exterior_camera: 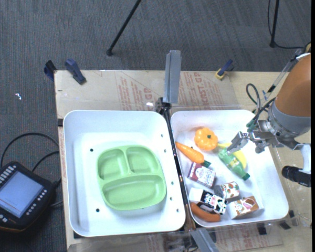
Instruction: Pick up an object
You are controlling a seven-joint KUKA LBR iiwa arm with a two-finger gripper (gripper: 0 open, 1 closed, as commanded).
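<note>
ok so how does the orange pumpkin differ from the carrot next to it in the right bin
The pumpkin is round and squat with a small green stem on top; the carrot is long, thin and tapered, lying at a slant. The pumpkin is a yellower orange, the carrot a deeper one. The pumpkin sits nearer the bin's back wall, the carrot nearer the divider between bins. Both are orange toy foods in the right bin.

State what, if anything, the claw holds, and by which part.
Cannot be told: the claw sits over the green bottle and a yellow item, with no clear grip visible.

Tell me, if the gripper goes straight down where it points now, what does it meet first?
Probably the green bottle, lying just under the gripper beside the pumpkin; depth is unclear from above.
</note>
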